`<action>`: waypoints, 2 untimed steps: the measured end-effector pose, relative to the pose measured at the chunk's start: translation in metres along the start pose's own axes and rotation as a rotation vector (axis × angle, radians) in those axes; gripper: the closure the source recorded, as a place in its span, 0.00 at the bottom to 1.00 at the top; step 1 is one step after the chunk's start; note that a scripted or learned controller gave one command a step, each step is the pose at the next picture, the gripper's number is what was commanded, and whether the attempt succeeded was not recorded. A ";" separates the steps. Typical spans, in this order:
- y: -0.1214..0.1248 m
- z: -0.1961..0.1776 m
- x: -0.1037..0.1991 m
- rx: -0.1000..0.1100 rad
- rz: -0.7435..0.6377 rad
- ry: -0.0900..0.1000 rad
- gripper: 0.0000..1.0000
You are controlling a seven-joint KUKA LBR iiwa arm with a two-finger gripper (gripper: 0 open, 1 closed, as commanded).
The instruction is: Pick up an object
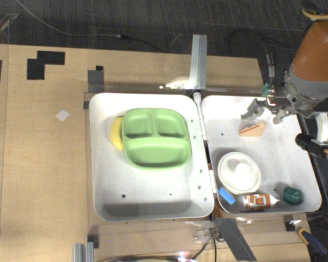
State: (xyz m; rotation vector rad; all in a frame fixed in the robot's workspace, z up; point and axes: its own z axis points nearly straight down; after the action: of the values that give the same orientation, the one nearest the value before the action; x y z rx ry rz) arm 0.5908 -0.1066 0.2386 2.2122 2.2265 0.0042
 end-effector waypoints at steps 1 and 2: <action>0.028 0.151 -0.029 -0.003 0.155 -0.001 0.00; 0.027 0.152 -0.029 -0.002 0.156 -0.001 0.00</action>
State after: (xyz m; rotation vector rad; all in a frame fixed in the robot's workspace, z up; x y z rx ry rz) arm 0.6189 -0.1354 0.0869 2.3770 2.0466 0.0064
